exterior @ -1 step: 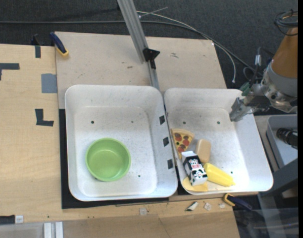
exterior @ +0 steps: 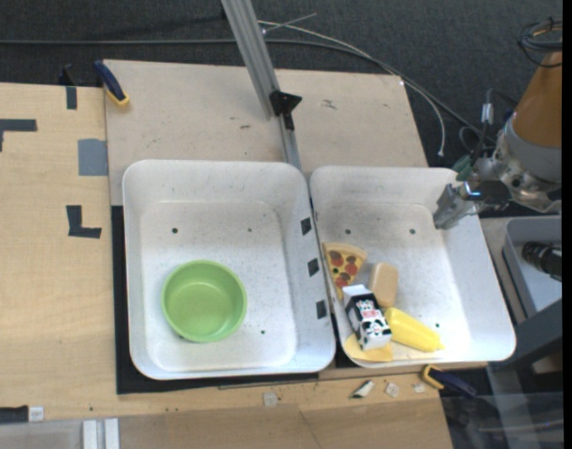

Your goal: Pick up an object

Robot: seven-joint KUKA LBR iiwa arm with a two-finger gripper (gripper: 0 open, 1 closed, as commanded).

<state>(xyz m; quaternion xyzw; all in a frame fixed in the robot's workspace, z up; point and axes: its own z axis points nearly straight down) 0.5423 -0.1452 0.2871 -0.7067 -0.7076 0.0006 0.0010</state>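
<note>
Camera view, from above at a slant: two white bins sit side by side on the bench. The left bin (exterior: 146, 195) holds a green bowl (exterior: 205, 299). The right bin (exterior: 482, 288) holds a cluster near its front left corner: a pizza-slice toy (exterior: 343, 263), a tan block (exterior: 385, 283), a small black-and-white carton (exterior: 367, 318) and a yellow corn-like piece (exterior: 413, 330), the last three touching or just beside one another.

The gripper (exterior: 451, 206) hangs at the right bin's upper right rim, well apart from the cluster; whether its fingers are apart or together cannot be told at this angle, and nothing is seen between them.

Judged step: approach. A clean pick likely favours an object with free sides, such as the pizza-slice toy or the outer end of the yellow piece, with the fingers straddling its narrow width. Descending into the crowded middle risks nudging neighbours or pinching two at once.
</note>
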